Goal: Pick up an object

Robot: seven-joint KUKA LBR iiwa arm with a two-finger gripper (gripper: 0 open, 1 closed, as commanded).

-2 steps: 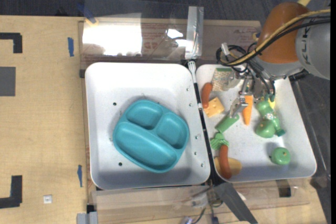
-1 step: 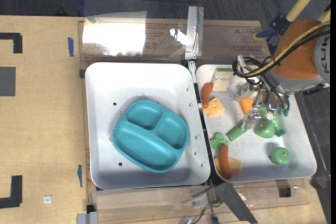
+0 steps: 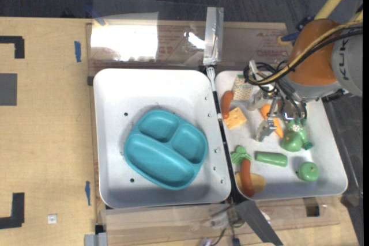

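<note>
Hand (image 3: 275,121), grip unclear, hangs among crowded toy food (image 3: 271,158) beside a teal plate (image 3: 166,148).

You see arm (image 3: 323,60) cut off by right edge at 3 o'clock, upper links out of frame. Gripper (image 3: 275,121) sits amid cables and toys; finger state too cluttered to tell. Orange piece (image 3: 267,110) beside it half hidden, shape unclear. Green toy (image 3: 294,138) at 4 o'clock of gripper partly covered by it. Carrot-like toy (image 3: 247,176) at right bin (image 3: 337,176) 7 o'clock corner overlaps bin wall, lower end unclear. Patterned item (image 3: 243,91) at 11 o'clock too small to identify.
</note>
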